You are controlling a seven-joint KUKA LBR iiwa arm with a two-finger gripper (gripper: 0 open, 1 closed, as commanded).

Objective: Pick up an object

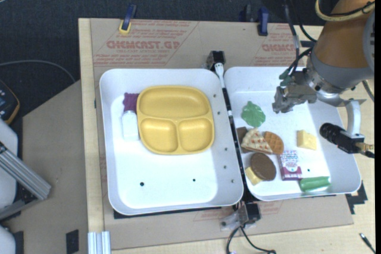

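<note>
White plastic bins sit side by side on the plywood bench (178, 38), meeting at a rim down the middle of the frame. Left bin (113, 146) has lots of bare floor along its lower half and left edge. Its upper part is taken up by a yellow divided tray (175, 118), with a small white bottle (129, 125) and a purple thing (130, 101) tucked just beside the tray's left edge.

Right bin (250, 77) is more crowded in the lower half: green leafy piece (253, 113), a waffle-looking piece (262, 141), a brown round patty (262, 166), a cheese wedge (307, 140), a small pink packet (290, 164) and a green stick (314, 183) near the lower right corner. The upper strip of that bin is open floor.

Gripper (287, 99) hangs over the upper right part of the right bin, just right of the leafy piece, nothing visibly pinched in it, and honestly can't tell if its tips are spread or together
</note>
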